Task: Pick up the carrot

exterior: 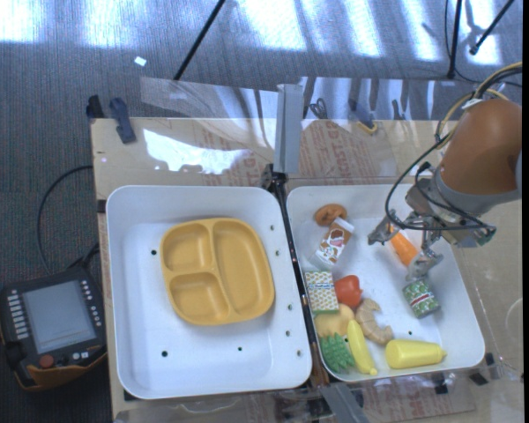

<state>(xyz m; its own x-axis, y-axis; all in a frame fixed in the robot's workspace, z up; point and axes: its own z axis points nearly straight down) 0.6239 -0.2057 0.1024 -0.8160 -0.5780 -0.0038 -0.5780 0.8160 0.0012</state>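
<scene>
The carrot (405, 248), a short orange piece, lies in the upper right part of the right bin (473, 324). My gripper (403, 248) hangs right over it, reaching in from the right under the orange wrist band. One fingertip (381, 233) shows to the carrot's upper left and the other (427, 262) to its lower right. The fingers are spread wide, so the gripper is open and straddles the carrot. I cannot tell whether the carrot rests on the bin floor or is lifted off it.
A green can (420, 298) stands just below the gripper. A small carton (333, 243), a brown pretzel (331, 212), a red pepper (348, 289), a banana (361, 349) and a yellow lemon (414, 353) crowd the right bin. The left bin (132, 324) holds a yellow divided plate (216, 270).
</scene>
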